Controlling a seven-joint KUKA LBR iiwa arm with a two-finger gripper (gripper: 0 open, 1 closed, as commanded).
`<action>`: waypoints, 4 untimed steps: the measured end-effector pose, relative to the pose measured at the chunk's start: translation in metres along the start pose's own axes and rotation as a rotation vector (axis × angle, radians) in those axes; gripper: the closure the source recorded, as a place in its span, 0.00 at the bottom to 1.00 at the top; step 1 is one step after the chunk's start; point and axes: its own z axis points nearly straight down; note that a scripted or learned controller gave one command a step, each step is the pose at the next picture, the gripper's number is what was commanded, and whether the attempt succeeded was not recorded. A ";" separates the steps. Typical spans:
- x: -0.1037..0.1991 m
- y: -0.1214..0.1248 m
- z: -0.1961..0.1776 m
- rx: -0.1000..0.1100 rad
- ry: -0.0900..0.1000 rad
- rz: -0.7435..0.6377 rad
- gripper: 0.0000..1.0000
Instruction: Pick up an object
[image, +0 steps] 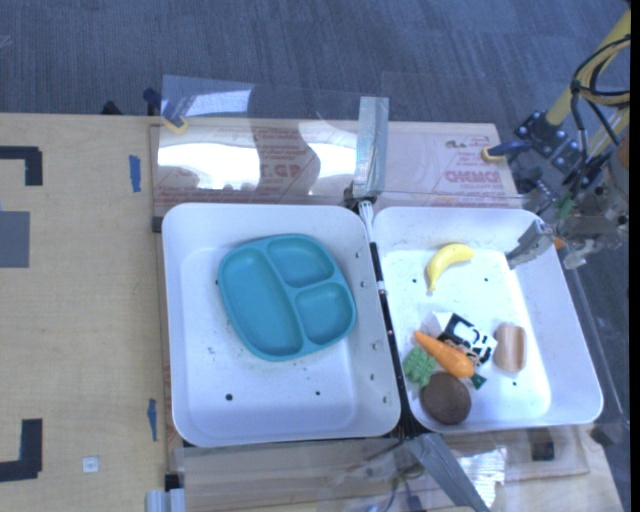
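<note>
The right bin (565, 330) holds several toy foods. A yellow banana (447, 262) lies near its back. Toward the front, an orange carrot (445, 354) rests across a black-and-white item (470, 338), with green broccoli (419, 367) at its left end. In front of them lies a brown round piece (446, 398), and a tan bread roll (510, 347) lies to the right. My gripper (528, 244) hangs over the bin's back right corner, above and right of the banana, touching none of the foods.
A blue divided plate (288, 295) lies in the left bin (200, 400). A clear plastic panel (260, 150) and a metal post (371, 150) stand behind the bins. Cables and arm hardware (570, 110) crowd the upper right.
</note>
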 end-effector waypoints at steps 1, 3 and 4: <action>0.039 -0.025 0.105 0.011 0.003 -0.062 0.00; 0.044 -0.031 0.164 -0.004 -0.001 -0.111 1.00; 0.106 -0.010 0.052 -0.010 0.002 -0.068 1.00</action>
